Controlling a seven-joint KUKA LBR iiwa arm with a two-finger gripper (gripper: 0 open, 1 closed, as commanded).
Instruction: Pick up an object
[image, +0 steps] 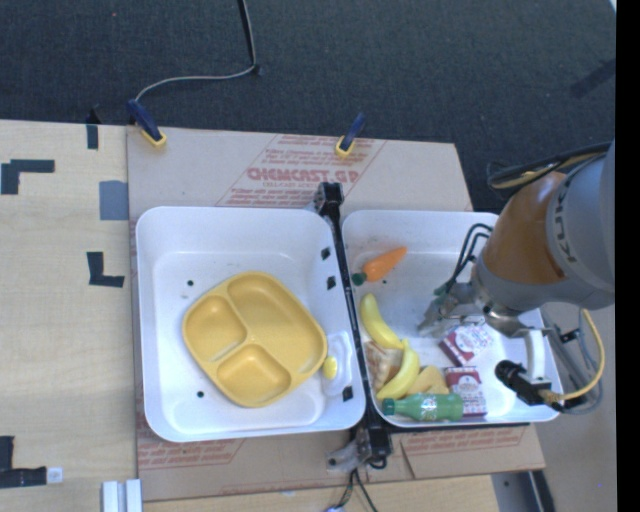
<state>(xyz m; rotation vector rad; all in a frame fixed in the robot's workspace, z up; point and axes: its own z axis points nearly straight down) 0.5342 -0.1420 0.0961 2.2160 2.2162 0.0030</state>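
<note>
My gripper hangs low in the right bin, just left of a small red and white packet. A second red packet lies nearer the front. Two bananas lie to the gripper's left: one curved along the bin's left side, the other below it. A carrot rests at the back left of the bin. A green bottle lies on its side at the front wall. The arm's grey wrist and orange band cover the bin's right part.
The left bin holds a yellow divided plate. A small yellow item sits by the plate's right edge. Black clips join the bins along the divider. Yellow clamps hold the cardboard at the back.
</note>
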